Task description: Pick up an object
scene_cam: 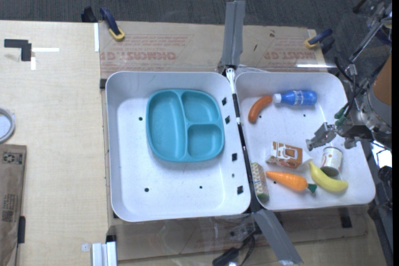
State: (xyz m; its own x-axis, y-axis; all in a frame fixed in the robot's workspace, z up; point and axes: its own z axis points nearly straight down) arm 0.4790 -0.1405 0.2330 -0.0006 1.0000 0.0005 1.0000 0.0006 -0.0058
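Note:
My gripper [335, 138] hangs over the right side of the right bin [349, 96], open, with one finger [320, 136] to the left and the other toward the bin's right wall. Nothing sits between the fingers. Just below it a small can [331, 161] lies next to a yellow banana [328, 178]. Left of those are a small brown-and-white carton [285, 155] and an orange carrot [288, 180]. At the back of the bin lie a blue bottle [297, 98] and an orange-red sausage [259, 108].
A dark green speckled item [259, 179] lies against the right bin's left wall. The left bin [124, 184] holds a teal divided plate [186, 124]. A grey post [234, 34] stands behind the bins' join. Clamps hold the cardboard at the back.

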